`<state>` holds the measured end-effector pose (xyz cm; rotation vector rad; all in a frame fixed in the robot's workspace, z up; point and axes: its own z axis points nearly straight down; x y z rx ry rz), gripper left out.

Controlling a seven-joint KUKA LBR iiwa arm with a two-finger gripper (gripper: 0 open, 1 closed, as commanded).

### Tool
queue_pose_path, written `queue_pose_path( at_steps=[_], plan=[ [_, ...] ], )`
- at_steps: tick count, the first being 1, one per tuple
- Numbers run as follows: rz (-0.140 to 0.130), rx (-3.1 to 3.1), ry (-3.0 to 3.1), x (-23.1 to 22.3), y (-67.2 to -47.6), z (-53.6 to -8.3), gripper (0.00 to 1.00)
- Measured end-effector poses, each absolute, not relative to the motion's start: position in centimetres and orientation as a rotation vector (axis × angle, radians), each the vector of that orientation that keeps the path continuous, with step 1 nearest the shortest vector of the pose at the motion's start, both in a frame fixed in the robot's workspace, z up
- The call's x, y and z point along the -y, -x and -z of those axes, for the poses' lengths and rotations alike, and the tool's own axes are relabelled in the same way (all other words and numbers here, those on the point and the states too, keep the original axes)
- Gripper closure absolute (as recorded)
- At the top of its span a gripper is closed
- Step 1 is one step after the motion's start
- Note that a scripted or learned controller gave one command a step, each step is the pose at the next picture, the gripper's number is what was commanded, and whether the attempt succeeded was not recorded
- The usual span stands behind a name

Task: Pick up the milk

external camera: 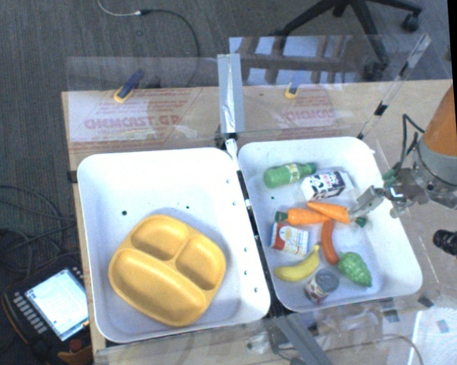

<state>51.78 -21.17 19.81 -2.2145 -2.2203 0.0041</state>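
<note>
Far left on the bench: white left bin (98, 227) with a yellow divided plate (168, 267) inside, not relevant to the pick. Next over, right bin (394, 279) crowded with small items: red-and-white carton (290, 238) near the left wall, banana (298, 268) just below it, green bottle (287, 173) lying at the top, can (322, 284) at the bottom edge. Then the milk (323, 184), taken to be the small white carton with black cow spots, lying on its side in the upper middle of the right bin, just right of the green bottle's cap end and just above the carrots (321, 214); touching either, too close to call. Probably a toy-size carton: light, boxy, fairly stiff walls, smooth printed faces, so likely a bit slippery but not fragile. Best hold judged across the two long flat sides at mid-body, coming straight down, clear of bottle and carrots. Risk: nudging the neighbours or skating the carton sideways if off-centre. Green vegetable (354, 269) lower right. Furthest right, gripper (369, 200) low over the bin's right side, beside the carrot tips, apart from the milk, nothing seen held; open or closed not readable at this angle.
</note>
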Motion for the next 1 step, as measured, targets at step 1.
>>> queue_pose_path(
  at_steps=[1],
  plan=[
    [0.001,2.188,2.234,21.71,-51.77,-10.21,0.00]
  ],
)
